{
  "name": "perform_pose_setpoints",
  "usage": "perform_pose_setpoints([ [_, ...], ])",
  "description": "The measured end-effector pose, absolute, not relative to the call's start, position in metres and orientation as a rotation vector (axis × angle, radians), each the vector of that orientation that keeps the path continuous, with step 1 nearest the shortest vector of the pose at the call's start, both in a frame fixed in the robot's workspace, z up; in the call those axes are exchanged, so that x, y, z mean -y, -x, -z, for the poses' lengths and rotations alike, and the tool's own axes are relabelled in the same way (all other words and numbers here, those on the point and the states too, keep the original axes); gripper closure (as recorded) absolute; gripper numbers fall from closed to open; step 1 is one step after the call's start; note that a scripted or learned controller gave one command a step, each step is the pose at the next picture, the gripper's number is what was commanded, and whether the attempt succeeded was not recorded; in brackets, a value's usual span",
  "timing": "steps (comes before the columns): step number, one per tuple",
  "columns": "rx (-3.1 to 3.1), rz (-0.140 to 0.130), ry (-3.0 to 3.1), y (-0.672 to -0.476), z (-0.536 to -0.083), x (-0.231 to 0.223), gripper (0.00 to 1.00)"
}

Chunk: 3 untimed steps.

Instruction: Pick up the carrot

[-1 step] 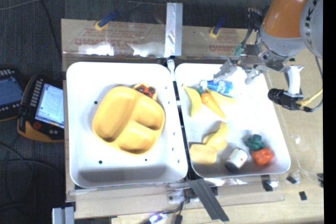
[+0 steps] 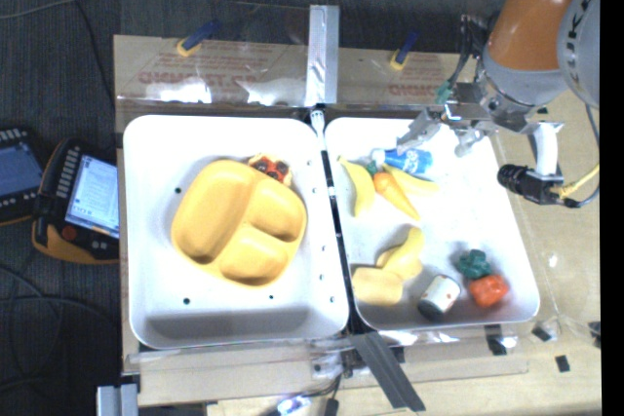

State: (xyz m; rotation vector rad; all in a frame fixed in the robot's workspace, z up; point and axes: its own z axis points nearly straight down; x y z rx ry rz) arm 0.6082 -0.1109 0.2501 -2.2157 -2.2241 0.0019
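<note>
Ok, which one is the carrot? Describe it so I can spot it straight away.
Look in the right bin, at its upper left part near the divider between the bins. The carrot lies there beside a yellow banana, just below a blue and white tube. It is the small orange cone that tapers to a point, unlike its yellow neighbours.

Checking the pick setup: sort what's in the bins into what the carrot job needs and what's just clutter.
For the job:
- carrot, right bin
- hand, above that bin's far end

Just lying about:
- banana beside the carrot
- blue and white tube
- tomato
- small cup
- big yellow pepper, left bin
</note>
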Motion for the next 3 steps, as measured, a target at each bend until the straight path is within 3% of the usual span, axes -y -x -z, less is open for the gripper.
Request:
perform_pose_setpoints([
  [1,2.191,-0.005,2.251,-0.626,-0.128,0.12,0.0],
  [2,2.497,0.016,1.96,-0.607,-0.102,0.128,0.0],
  [3,2.496,0.021,1.957,-0.608,-0.112,0.126,1.0],
])
